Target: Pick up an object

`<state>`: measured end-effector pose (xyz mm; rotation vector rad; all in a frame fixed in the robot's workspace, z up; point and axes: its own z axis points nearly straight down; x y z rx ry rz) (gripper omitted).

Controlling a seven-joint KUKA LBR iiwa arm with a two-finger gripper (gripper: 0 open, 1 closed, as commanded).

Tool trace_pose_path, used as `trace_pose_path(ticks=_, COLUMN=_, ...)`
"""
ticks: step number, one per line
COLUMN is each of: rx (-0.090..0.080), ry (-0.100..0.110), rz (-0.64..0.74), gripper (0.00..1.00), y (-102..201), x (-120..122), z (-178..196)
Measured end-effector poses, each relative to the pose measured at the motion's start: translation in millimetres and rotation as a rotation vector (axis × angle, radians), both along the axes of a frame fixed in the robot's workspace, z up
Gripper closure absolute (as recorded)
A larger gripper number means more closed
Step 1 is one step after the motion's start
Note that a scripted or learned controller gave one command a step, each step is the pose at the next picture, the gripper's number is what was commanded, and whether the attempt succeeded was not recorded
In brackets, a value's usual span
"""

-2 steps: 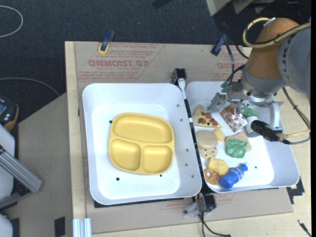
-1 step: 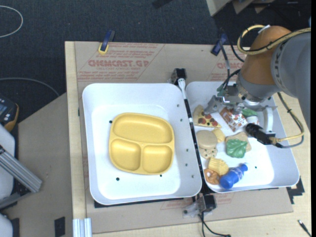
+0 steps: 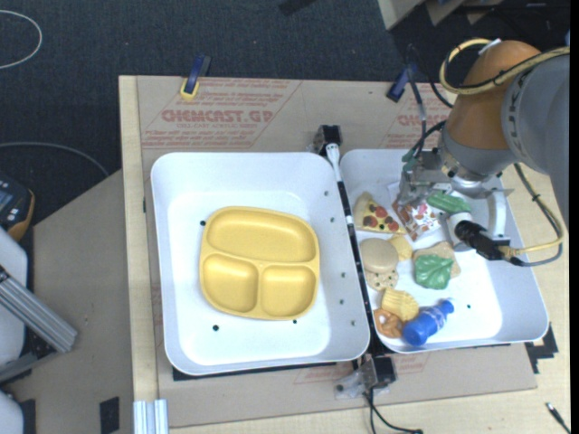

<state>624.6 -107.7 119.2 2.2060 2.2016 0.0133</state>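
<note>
My gripper (image 3: 414, 199) reaches down into the right bin (image 3: 516, 306), its fingers right over a small red-and-white patterned packet (image 3: 418, 219). Around it lie a pizza slice toy (image 3: 374, 215), a round tan cookie (image 3: 379, 256), a green leafy toy (image 3: 433, 270), a blue bottle (image 3: 425, 325) and a yellow-orange snack piece (image 3: 397, 304). I cannot make out whether the packet sits between the fingers.
The left bin (image 3: 172, 269) holds a yellow three-compartment plate (image 3: 259, 262). A black divider clip (image 3: 329, 139) sits between the bins at the back. Blue clamps (image 3: 193, 77) hold the cardboard base. A black cable loops beside the arm's wrist on the right.
</note>
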Motion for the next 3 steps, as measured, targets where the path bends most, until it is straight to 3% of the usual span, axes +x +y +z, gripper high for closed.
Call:
trace_pose_path(ticks=1, rx=0.01, ry=0.018, rz=0.001, gripper=1.0, y=-0.8, x=-1.7, z=43.7)
trace_pose_path(ticks=2, rx=0.009, ry=0.016, rz=0.001, gripper=1.0, y=-6.2, x=-9.1, z=99.8)
trace_pose_path(ticks=3, rx=0.01, ry=0.019, rz=0.002, gripper=1.0, y=-6.4, x=-8.4, z=106.4)
